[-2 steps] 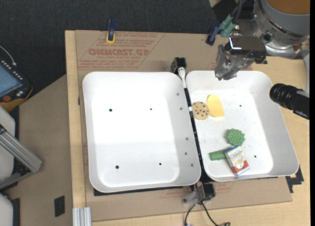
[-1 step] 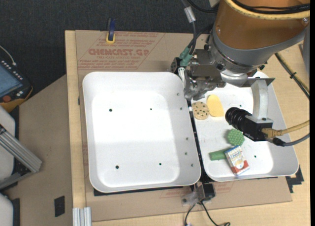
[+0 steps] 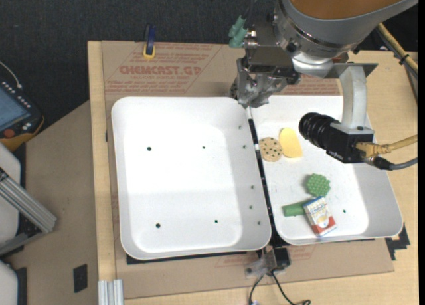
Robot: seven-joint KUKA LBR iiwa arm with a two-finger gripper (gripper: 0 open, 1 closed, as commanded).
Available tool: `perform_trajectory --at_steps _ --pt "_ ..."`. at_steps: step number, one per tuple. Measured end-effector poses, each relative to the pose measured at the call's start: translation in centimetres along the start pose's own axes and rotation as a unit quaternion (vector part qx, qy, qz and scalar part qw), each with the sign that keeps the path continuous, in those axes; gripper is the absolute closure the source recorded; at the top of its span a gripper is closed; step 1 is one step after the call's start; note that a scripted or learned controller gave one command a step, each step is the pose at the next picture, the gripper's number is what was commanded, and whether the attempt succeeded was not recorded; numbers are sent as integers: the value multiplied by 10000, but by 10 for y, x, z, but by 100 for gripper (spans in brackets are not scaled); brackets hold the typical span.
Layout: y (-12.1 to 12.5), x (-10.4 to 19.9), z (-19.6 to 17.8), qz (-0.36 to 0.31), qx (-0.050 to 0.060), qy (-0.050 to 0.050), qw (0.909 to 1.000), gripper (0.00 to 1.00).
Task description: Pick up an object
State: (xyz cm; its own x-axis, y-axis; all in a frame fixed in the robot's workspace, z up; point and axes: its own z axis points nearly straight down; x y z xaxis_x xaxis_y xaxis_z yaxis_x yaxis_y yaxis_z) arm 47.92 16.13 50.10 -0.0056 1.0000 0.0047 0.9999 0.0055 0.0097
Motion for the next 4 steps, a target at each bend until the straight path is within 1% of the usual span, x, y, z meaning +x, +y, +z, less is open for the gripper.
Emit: perform_trajectory --at_steps 1,2,3,4 --pt "18 25 -36 14 18 -11 10000 100" --pt "110 55 14 31 50 -33 10000 100" --pt "57 62 160 20 146 -56 9999 100" --pt "148 61 115 42 3 -18 10000 100"
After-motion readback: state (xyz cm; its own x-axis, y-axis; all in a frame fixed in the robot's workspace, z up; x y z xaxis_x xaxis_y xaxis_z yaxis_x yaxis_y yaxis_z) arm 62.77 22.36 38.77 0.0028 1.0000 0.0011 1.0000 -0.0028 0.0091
